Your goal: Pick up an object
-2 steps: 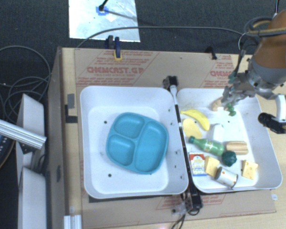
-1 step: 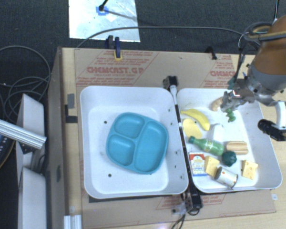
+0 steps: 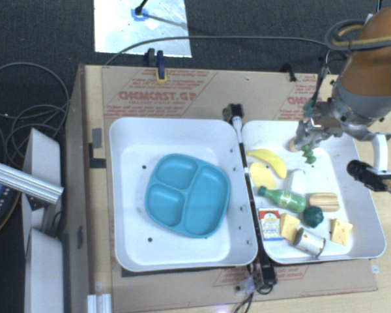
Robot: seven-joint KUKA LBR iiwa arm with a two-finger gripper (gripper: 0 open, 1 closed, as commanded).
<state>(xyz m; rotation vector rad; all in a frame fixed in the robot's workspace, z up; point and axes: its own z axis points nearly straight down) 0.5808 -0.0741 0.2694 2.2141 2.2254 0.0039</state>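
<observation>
Camera view: right bin (image 3: 367, 204), near edge: silver can (image 3: 309, 242), cheese wedges (image 3: 341, 231), red carton (image 3: 269, 225), print unreadable. Mid: green bottle (image 3: 283, 199), hot dog bun (image 3: 323, 201), banana (image 3: 268, 161). Left bin (image 3: 127, 175) holds blue divided tray (image 3: 186, 194). Far: gripper (image 3: 307, 150) at bin's upper edge pinches a small green object (image 3: 308, 154). Cardboard beyond reads "CHEMCAST GP".

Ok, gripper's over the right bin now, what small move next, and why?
Probably a short shift toward the banana, then lower. The gripper hangs above bare floor near the back of the right bin, with nothing visibly between its fingers; the banana lies nearest, clear on top.
</observation>
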